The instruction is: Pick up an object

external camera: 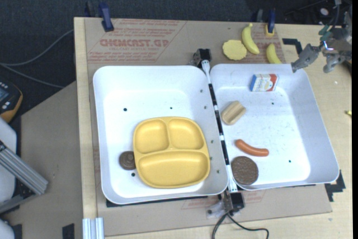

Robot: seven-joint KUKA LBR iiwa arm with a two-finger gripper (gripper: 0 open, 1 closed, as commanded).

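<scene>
arm: grey metal gripper point(327, 53) at three o'clock, cut off by the right edge
small brown round disc point(127, 160): partly hidden under the yellow plastic divided tray point(170, 151)

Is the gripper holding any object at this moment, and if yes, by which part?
Nothing is held. The gripper is open beyond the right bin's far right corner, with nothing between its fingers.

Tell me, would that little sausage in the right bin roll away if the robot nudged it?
Probably. The sausage looks round and smooth, so a sideways nudge could roll it across the bin. It is slightly curved, so it may wobble rather than travel straight. It looks like light toy food, likely stiff.
</scene>
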